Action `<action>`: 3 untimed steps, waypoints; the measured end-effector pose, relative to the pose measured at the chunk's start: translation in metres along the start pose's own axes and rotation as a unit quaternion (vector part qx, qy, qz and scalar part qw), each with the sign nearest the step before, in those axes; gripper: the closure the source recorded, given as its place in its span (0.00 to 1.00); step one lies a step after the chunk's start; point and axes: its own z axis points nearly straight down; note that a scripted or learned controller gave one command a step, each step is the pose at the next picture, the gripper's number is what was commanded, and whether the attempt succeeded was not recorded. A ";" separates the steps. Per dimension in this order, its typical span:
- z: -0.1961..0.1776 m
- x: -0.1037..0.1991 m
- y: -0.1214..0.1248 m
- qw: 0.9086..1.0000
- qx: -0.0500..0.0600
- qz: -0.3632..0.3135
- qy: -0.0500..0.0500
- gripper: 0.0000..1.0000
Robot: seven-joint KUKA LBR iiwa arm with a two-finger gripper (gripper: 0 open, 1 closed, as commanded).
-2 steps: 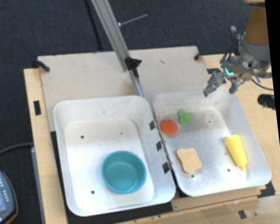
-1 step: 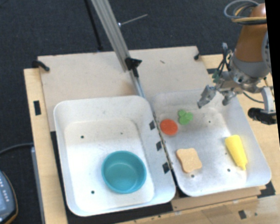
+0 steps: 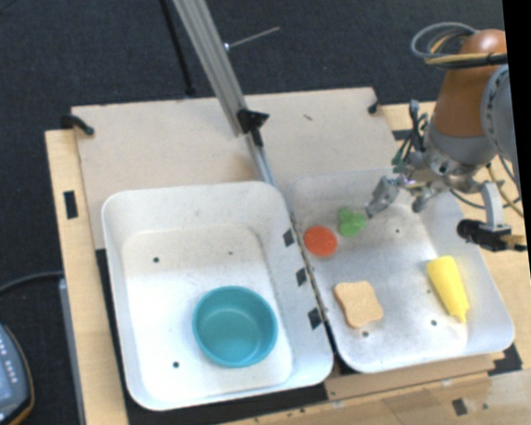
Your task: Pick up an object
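Probably the small green object (image 3: 349, 221) is the thing being gone for: it lies toward the far side of the right bin (image 3: 476, 331), and the gripper (image 3: 397, 191) sits just beside it on its right, fingers pointing down at it. Whether those fingers are apart or together I cannot tell (they are small and blurred here), and nothing shows between them, so I judge no pick has been made yet. Just left of the green piece lies an orange round object (image 3: 320, 241), close enough to get nudged. Nearer the camera rest a tan toast-shaped piece (image 3: 358, 303) and a yellow corn-like object (image 3: 448, 286), well apart from each other. The left bin (image 3: 125, 222) holds a teal bowl (image 3: 235, 326), upright.
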 end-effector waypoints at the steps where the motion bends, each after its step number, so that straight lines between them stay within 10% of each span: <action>1: 0.052 -0.001 0.000 1.000 0.000 0.000 0.000 0.00; 2: 0.037 -0.002 0.002 1.000 -0.004 0.000 -0.001 1.00; 3: -0.008 0.000 0.004 1.000 -0.005 -0.001 0.001 1.00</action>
